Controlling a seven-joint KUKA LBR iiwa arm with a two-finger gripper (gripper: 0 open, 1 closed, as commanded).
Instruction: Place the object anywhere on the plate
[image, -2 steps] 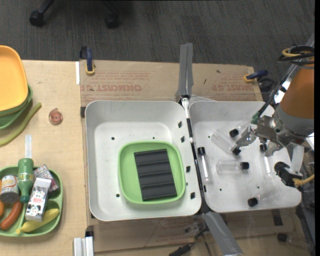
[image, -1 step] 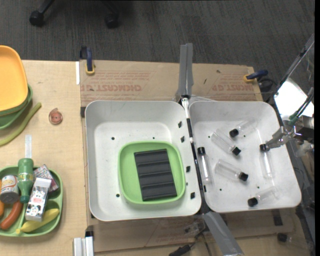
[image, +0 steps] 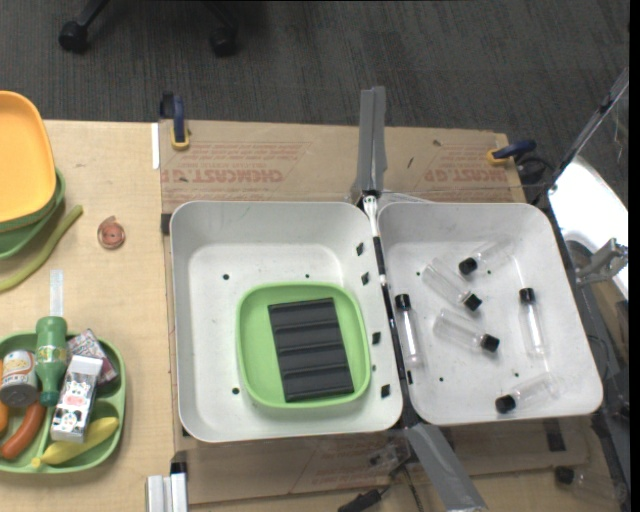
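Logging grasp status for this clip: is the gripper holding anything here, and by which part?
Nothing is seen held. The ridged black block lies on the green plate in the left bin, and the clear black-capped vials lie loose in the right bin.

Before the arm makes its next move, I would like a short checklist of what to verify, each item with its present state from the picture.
1. Green plate sits flat inside the left bin: ok.
2. Plate surface is free for placing: not ok, a dark ribbed block covers its middle.
3. Objects wait in the right bin: ok, several clear tubes with black caps, such as the tube.
4. Tubes lie apart enough to pick one: ok for most.
5. Something is held in the gripper: cannot tell.
6. Divider between the bins is unobstructed: ok.
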